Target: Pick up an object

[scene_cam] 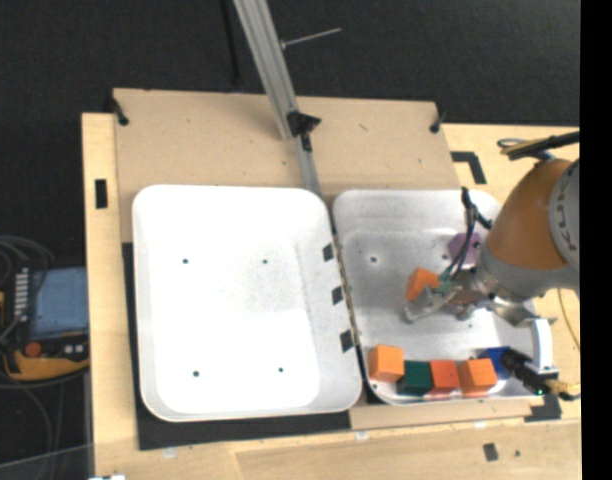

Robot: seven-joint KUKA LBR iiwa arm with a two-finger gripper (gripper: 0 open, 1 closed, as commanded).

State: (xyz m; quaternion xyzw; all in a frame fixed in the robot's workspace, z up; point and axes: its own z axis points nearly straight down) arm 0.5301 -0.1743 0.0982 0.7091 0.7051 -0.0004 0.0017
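My gripper (427, 304) reaches into the right bin (386, 218) from the right and hangs low over the middle of its floor. A small orange block (421, 283) sits right at the gripper's far side, touching or nearly touching it; I cannot tell whether it is held. Along the bin's front wall lies a row of blocks: an orange one (388, 361), a green one (417, 376), two more orange ones (444, 374) (478, 373) and a blue one (496, 360). A purple piece (464, 249) shows behind the wrist, partly hidden.
The left bin (236, 298) stands beside the right one, with a ridge of clips between them. A slanted metal rail (271, 58) rises at the back. The arm's orange band (526, 223) overhangs the right bin's right side.
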